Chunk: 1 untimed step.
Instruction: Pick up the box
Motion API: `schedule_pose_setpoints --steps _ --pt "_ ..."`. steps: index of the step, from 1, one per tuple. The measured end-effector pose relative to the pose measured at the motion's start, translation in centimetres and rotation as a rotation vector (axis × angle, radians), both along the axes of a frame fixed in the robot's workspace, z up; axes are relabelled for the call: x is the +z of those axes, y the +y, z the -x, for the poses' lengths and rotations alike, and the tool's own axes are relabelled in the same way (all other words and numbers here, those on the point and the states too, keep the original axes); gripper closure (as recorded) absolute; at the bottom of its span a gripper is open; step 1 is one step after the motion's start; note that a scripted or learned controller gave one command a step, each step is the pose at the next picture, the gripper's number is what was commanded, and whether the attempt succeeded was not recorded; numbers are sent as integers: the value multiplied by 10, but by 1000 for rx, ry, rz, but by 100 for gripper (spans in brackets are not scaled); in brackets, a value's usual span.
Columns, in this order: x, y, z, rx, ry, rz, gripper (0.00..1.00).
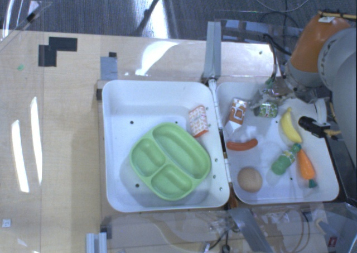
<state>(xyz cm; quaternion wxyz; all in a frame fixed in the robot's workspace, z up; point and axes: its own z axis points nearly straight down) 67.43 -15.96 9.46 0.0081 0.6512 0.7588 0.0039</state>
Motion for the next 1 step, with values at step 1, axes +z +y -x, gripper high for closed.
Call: schedule_pose_setpoints --steps 1 --pt "16 47 52 19 13 -4 0"
